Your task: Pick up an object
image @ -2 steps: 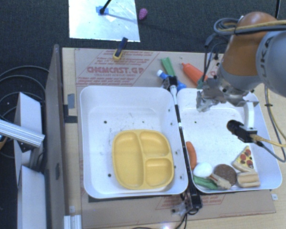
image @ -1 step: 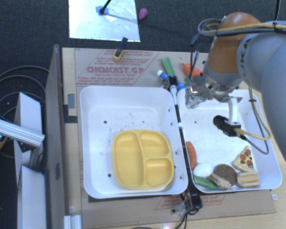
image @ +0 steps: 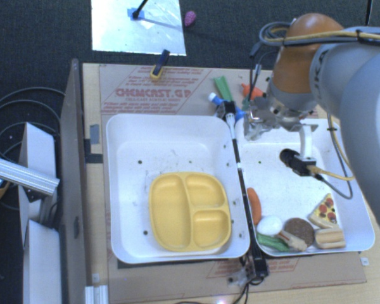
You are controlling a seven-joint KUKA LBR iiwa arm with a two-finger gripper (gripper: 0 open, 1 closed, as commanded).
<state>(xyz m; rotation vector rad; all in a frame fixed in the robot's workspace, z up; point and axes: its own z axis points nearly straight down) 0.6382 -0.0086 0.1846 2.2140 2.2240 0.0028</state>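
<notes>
The pincer hangs over the right bin's far corner, its spread impossible to tell; toy food lies well nearer, needing a centred descent.

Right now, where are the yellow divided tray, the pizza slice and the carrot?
yellow divided tray point(image: 190, 211): camera view, middle divider.
pizza slice point(image: 323, 211): camera view, topping face.
carrot point(image: 254, 205): camera view, mid-length.

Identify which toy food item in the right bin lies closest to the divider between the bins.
The orange carrot-shaped piece, lying alongside the divider; the pizza slice lies farthest from it.
</notes>
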